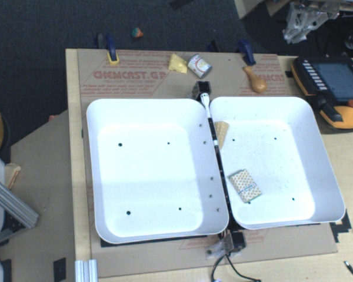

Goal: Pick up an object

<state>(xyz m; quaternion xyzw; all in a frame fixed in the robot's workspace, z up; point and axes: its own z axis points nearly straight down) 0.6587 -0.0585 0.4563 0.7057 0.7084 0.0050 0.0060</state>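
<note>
A small patterned packet (245,185) lies flat in the right bin (317,157), near its front left. A tan cone-shaped piece (222,133) rests against that bin's left wall, close to the seam between the bins. The left bin (100,157) sits beside it. My gripper (295,34) hangs at the top right, well beyond the bins' far edge, high above the bench and far from both objects. Nothing shows in it.
On the cardboard behind the bins lie a yellow scrap (177,64), a small grey-white box (199,66) and a wooden pear-shaped piece (256,81). Blue clamps (111,47) hold the board. A handheld pendant (332,82) rests on the right.
</note>
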